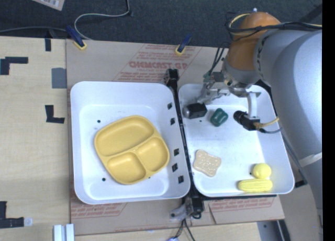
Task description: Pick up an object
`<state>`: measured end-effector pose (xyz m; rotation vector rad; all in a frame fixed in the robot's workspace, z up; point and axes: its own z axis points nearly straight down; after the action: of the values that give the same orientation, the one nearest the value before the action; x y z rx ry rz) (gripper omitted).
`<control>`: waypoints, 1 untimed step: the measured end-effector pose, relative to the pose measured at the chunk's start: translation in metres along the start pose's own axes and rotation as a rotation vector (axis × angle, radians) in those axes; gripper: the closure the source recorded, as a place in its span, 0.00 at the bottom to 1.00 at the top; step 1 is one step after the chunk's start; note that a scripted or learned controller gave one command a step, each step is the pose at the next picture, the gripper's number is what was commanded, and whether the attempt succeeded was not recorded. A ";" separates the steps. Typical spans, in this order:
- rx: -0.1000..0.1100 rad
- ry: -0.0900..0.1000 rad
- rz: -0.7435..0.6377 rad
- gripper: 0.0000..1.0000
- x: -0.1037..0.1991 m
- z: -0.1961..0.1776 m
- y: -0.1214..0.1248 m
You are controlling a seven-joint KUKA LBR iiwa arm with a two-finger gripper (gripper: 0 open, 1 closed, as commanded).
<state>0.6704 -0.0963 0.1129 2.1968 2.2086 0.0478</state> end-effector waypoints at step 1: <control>0.009 0.002 0.000 0.00 0.001 0.004 -0.003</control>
<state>0.6680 -0.0957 0.1090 2.2025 2.2138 0.0404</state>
